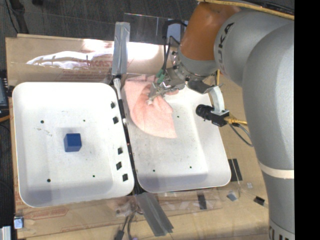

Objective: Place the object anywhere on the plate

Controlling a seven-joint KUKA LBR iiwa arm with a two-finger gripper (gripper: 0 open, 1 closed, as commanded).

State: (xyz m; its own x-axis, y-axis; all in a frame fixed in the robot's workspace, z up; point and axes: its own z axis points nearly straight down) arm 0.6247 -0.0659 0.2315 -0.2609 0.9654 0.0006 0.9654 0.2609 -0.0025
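A: From the overhead camera, where is everything?

B: The blue cube (pixel 73 142) sits in the left bin (pixel 30 184); the gripper (pixel 161 87) hovers over the pink plate (pixel 152 115) in the right bin (pixel 200 154), nothing between its fingers; their spread I cannot tell.

A: Advice?

B: Cross to the cube, descend squarely, then lift.

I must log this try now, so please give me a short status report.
Hand low over pink plate in right bin; grip unclear. Blue block sits in left bin, far from plate. Nothing between them but the bin walls.
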